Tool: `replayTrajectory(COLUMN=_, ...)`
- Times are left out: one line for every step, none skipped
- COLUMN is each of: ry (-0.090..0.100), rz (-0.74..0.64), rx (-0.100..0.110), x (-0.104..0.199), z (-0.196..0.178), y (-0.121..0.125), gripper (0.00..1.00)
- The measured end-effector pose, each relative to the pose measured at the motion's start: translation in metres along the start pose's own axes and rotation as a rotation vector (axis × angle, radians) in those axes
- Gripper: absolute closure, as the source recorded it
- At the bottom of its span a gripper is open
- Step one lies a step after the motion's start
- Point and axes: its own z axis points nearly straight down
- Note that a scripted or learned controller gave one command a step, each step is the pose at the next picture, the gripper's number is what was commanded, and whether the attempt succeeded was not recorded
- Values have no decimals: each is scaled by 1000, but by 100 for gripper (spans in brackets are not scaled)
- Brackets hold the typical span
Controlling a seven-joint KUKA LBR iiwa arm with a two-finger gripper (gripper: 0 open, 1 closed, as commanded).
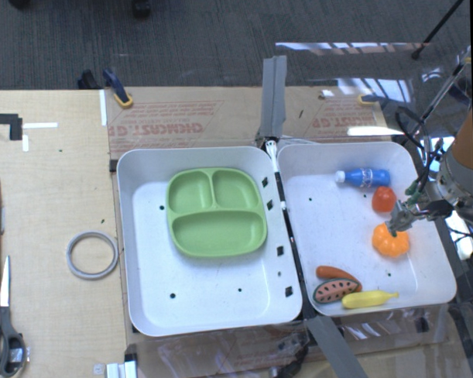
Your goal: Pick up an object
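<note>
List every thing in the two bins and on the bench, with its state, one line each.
green divided plate: flat in the left bin, nothing on it.
blue bottle: lying on its side, right bin.
red ball: resting beside the bottle.
orange fruit: in the right bin, under the claw.
hot dog: lying flat.
watermelon slice: lying flat.
banana: lying by the near wall.
tape ring: flat on the bench.
scissors: lying on the bench.

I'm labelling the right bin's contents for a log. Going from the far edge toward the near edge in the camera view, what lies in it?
Blue bottle → red ball → orange fruit → sausage → watermelon slice → banana.
</note>
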Motion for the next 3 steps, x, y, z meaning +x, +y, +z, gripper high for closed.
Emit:
replayTrajectory(ry=0, rz=-422, rx=-1, x=27, z=-60, y=57, gripper=100)
replayTrajectory(ry=1, rz=-172, rx=3, x=96, z=-13, y=97, gripper=100)
replayTrajectory(ry=-1, rz=29, rx=2, x=41, z=-27, y=90, gripper=100)
